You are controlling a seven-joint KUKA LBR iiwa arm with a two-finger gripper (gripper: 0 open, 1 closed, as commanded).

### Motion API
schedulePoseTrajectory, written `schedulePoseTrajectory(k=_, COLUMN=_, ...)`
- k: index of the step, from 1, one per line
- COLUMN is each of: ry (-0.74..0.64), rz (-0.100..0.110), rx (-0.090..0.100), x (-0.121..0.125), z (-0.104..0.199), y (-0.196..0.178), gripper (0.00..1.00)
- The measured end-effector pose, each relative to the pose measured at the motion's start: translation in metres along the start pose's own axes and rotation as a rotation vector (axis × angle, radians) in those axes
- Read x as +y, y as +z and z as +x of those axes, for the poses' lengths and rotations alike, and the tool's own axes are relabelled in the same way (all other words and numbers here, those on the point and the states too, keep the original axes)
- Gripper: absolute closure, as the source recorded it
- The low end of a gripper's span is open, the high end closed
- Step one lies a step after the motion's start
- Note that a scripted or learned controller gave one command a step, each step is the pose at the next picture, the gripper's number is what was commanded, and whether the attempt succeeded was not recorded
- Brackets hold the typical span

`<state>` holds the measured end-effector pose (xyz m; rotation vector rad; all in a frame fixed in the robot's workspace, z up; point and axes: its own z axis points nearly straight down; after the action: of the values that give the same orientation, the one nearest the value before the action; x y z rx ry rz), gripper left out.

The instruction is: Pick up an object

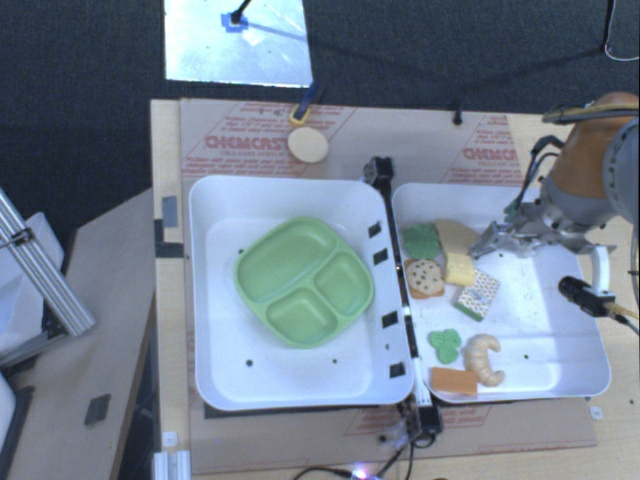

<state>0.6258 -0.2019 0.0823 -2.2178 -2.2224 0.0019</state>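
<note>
The right bin (pixel 560 358) holds several toy foods. At its left end lie a green leafy piece (pixel 421 238), a tan slice (pixel 455 233), a speckled cookie (pixel 425 278) and a yellow cheese block (pixel 460 268). A green-and-white checkered block (pixel 478 295) sits just below the cheese. Nearer the front are a small green broccoli piece (pixel 446 343), a croissant (pixel 485 358) and an orange block (pixel 453 380). My gripper (pixel 487 242) hangs low over the bin's back, just right of the tan slice and above the cheese. I see nothing held in it.
The left bin (pixel 215 368) holds a green divided plate (pixel 303 280). A black-clipped divider (pixel 395 288) separates the bins. Behind them on the bench lie a round tan disc (pixel 308 145) and a shiny metal sheet (pixel 238 28).
</note>
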Motion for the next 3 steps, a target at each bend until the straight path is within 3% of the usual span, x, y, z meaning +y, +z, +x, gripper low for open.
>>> schedulePoseTrajectory(k=1, ry=0.000, rz=-0.008, rx=-0.002, x=0.003, z=-0.001, y=-0.015, gripper=1.00)
schedulePoseTrajectory(k=3, ry=-0.002, rz=-0.009, rx=-0.002, x=0.010, z=-0.002, y=-0.126, gripper=1.00)
